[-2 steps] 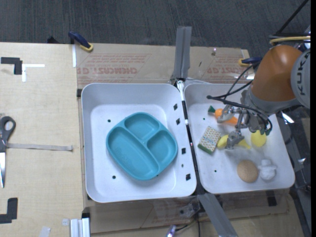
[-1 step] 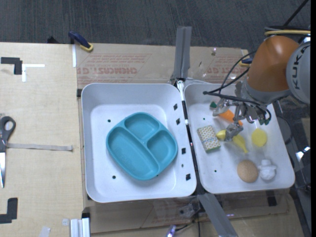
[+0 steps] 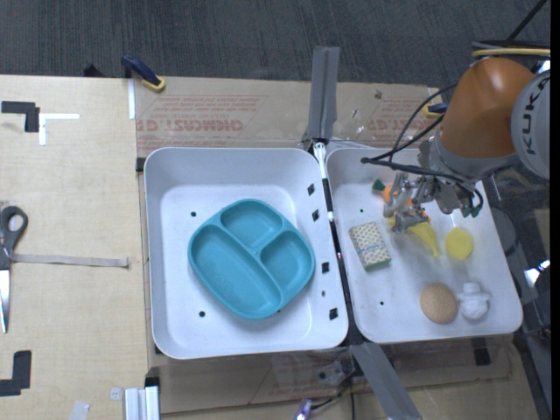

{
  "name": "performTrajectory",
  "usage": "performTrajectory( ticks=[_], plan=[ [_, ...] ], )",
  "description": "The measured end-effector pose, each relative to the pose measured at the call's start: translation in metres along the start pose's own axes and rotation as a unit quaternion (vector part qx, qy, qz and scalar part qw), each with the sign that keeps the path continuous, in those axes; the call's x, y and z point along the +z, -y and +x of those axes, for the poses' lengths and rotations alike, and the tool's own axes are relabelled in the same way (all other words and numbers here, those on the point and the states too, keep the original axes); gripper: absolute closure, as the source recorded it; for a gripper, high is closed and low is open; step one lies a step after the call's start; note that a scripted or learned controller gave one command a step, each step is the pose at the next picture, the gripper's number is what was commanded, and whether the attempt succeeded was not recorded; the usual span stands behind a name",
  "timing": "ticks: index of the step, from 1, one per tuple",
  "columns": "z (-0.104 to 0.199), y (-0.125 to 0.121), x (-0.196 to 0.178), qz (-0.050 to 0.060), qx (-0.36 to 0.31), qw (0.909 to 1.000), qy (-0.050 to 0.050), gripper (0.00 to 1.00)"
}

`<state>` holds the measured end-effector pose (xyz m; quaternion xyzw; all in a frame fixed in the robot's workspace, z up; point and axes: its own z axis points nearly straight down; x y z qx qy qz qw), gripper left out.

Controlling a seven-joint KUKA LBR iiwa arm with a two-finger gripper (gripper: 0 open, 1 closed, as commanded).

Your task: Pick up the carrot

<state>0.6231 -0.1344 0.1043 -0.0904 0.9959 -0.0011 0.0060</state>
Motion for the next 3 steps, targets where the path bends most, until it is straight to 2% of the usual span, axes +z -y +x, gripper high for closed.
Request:
performTrajectory(
  ticks=[1, 2, 3],
  plan=[
    [-0.037, -0.031, -0.124, -0.001, -0.02, 0.9998, -0.001, 1.0],
    [-0.026, 0.002, 0.011, -0.001, 0.076, 0.9971, -0.003, 1.0],
    [-0.035, 0.023, -0.106, 0.0, 0.055, 0.9985, -0.002, 1.0]
  ],
)
